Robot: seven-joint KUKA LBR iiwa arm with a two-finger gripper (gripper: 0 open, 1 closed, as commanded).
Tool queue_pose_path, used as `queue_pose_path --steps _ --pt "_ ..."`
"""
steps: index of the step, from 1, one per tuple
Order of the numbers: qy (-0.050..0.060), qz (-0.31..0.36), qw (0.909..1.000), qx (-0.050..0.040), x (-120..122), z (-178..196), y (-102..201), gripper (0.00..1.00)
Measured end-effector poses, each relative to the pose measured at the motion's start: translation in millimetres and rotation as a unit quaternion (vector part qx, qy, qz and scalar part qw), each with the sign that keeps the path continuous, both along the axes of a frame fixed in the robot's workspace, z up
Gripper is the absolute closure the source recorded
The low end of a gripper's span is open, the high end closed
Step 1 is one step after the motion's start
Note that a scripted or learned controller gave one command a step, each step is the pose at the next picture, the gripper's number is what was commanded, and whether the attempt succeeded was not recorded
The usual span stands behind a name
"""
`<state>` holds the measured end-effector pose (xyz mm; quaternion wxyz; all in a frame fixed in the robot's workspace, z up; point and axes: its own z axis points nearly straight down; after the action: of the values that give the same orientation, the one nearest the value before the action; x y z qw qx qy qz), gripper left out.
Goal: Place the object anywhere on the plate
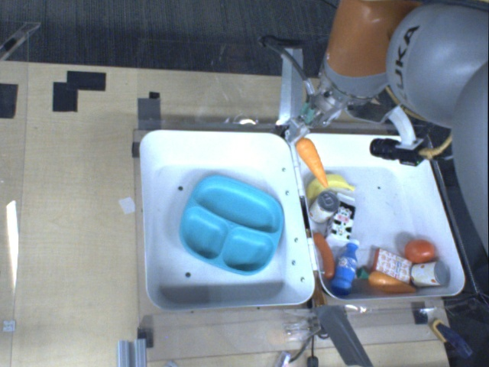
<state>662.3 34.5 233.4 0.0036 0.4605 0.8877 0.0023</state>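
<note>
**Carrot at the gripper, over the wall between the bins**

The grey arm point(435, 60) with its orange band is reaching in from the right, and its gripper point(299, 134) is hanging at the far end of the wall that divides the two white bins. An orange carrot point(311, 157) is slanting down from the fingertips, its top end sitting between them, so the fingers are looking closed on the carrot.

The left bin point(157, 228) is holding a blue sectioned plate point(229, 224), lying near its middle, well apart from the carrot.

The right bin point(397, 186) is carrying a clutter along its left and near sides: a yellow banana point(336, 182) just under the carrot's tip, a small grey-capped item point(327, 202), a blue bottle point(345, 266), a red and white box point(392, 264), a red round piece point(420, 249) and another orange piece point(386, 284) lying along the near wall.

Both bins are resting on a pale beige bench point(69, 235) that is showing several black square marks near its far left. Beyond the bench a dark floor point(153, 21) is running across the top.
</note>
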Motion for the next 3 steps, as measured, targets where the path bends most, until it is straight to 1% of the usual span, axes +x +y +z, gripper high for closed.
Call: queue_pose_path --steps 1,2,3 --pt "0.001 -0.078 0.997 0.0004 -13 11 -15 1.0" --pt "0.001 -0.068 0.9977 0.001 -60 31 79 1.0" --pt "0.001 -0.068 0.9977 0.0009 -60 31 79 0.0"
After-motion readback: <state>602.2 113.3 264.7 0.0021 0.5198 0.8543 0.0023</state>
